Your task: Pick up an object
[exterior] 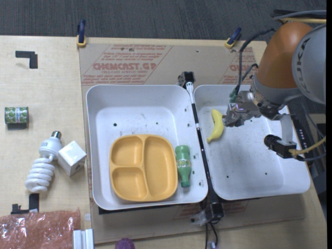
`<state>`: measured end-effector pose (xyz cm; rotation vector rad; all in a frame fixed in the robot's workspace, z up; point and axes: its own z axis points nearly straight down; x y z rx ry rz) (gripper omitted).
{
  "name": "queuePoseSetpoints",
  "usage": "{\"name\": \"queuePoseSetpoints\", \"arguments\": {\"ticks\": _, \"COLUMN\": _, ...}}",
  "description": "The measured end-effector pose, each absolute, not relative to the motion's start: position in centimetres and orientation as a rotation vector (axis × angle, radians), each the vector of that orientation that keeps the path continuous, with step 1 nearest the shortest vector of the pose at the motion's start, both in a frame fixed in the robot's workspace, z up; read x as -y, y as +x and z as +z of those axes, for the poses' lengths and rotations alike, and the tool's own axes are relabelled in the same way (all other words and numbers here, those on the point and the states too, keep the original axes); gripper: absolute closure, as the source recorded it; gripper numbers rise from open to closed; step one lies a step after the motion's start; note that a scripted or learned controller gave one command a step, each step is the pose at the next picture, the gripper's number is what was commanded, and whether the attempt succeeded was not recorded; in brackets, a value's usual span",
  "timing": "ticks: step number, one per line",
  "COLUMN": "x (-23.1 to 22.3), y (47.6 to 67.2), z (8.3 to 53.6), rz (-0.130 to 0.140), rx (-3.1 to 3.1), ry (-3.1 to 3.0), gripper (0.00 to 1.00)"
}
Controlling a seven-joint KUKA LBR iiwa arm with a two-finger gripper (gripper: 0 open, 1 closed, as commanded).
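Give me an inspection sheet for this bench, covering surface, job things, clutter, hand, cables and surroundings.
Surface: wooden bench with a clear sheet clamped under two white bins, left bin and right bin.
Job things: banana in the right bin; yellow divided plate and green bottle lying side by side in the left bin.
Clutter: spiral light bulb, white cube, small green can, pink mesh, all outside the bins.
Hand: hand low over the right bin, just right of the banana; grip state unclear.
Cables: black leads on the arm.
Surroundings: dark carpet.
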<state>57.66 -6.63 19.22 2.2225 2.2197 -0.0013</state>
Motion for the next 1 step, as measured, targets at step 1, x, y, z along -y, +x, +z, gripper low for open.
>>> {"name": "queuePoseSetpoints", "arguments": {"ticks": 1, "x": 1.06, "y": 55.27, "z": 21.91, "rz": -0.001, "rx": -2.223, "ry": 2.22, "gripper": 1.0}}
